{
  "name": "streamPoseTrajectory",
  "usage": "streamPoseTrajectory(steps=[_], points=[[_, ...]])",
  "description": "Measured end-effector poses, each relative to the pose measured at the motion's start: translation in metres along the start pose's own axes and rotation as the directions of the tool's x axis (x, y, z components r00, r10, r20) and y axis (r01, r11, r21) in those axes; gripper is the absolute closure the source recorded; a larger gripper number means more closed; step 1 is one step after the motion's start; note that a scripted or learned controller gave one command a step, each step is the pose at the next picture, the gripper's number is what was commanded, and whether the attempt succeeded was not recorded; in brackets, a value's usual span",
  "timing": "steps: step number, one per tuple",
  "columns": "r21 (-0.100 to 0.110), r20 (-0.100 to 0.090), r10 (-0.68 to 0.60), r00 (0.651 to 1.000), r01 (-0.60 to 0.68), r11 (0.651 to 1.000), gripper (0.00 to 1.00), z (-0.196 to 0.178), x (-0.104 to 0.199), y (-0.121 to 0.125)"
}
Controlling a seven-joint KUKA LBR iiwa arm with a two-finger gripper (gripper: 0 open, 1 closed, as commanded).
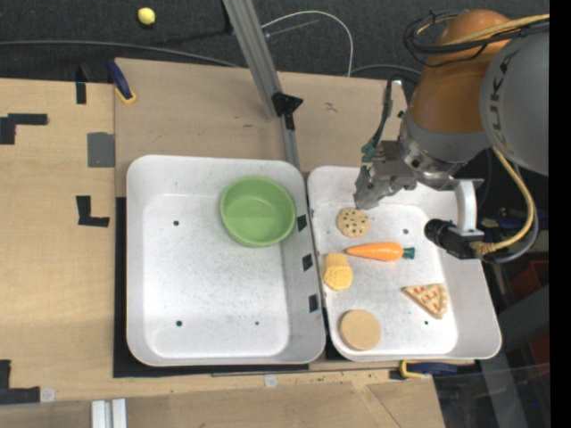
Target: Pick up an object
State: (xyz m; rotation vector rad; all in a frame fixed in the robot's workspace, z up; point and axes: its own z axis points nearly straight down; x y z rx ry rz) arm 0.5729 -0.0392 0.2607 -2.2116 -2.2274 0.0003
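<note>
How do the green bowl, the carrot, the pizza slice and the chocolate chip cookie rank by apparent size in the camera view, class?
1. green bowl
2. carrot
3. pizza slice
4. chocolate chip cookie
The pizza slice and the cookie look close, so that pair is unsure.

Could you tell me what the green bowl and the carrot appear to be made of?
Green bowl: likely plastic, uniform matte green with a smooth moulded rim. Carrot: probably toy plastic or rubber, flat even orange with a solid green stub. Neither material can be confirmed by look alone.

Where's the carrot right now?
The carrot lies in the right bin, just below the cookie and above the pizza slice.
</note>
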Motion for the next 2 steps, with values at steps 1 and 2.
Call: streamPoseTrajectory(steps=[1,2], points=[[0.002,0.001,0.000,1.000,0.000,1.000,1.00,0.019,0.055,-0.004],[0.002,0.001,0.001,1.000,-0.001,1.000,1.00,0.034,0.107,-0.007]])
